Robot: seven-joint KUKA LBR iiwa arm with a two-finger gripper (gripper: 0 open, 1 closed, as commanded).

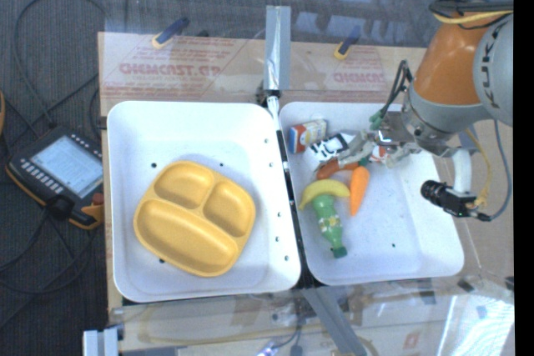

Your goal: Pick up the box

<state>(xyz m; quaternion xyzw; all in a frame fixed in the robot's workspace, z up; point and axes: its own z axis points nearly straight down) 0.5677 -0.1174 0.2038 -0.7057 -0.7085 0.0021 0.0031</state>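
Grey gripper (377,147) is seen low in the right bin (417,254), the box (307,134) left of it; its opening cannot be told.

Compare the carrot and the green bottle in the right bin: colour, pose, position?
The carrot is orange and tapered; the green bottle is green with a paler label. The carrot lies nearly along the bin's depth, thick end toward the pincer; the bottle slants, cap toward the near rim. The bottle sits nearer the camera. Both lie flat beside the banana in the right bin.
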